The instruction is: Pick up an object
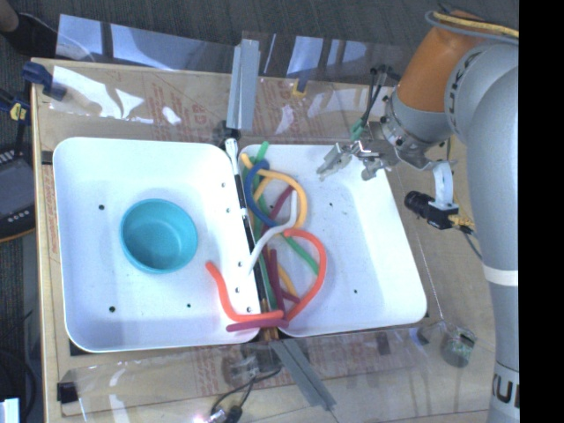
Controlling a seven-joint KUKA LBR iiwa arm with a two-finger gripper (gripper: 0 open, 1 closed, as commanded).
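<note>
objects to pick: a tangle of soft, bendy coloured foam-like tubes piled along the left side of the right shallow white plastic bin, against the divider between the two bins.
tube colours: yellow loop near the top of the pile, orange loop lower down, a white strand crossing through the middle, green piece inside the orange loop, dark maroon and blue pieces underneath (exact count cannot be told, they overlap).
stray end: one orange-red tube hangs over the divider into the left shallow white plastic bin, curving along that bin's lower right corner.
other object: a round turquoise plastic bowl, upright, mouth up, sitting in the middle of the left bin, well apart from the tubes.
gripper: the metal two-finger gripper sits over the top edge of the right bin, up and to the right of the tube pile, apart from it.
gripper state: fingers look spread a little, pointing toward the left; nothing between them.
arm: the grey robot arm with the orange band comes in from the right, wrist over the upper right corner of the right bin.
right bin floor: bare white to the right of the pile, with a few small dark holes.
bench: brownish board under clear glossy sheeting, a metal rail running up from the divider at the top.
</note>
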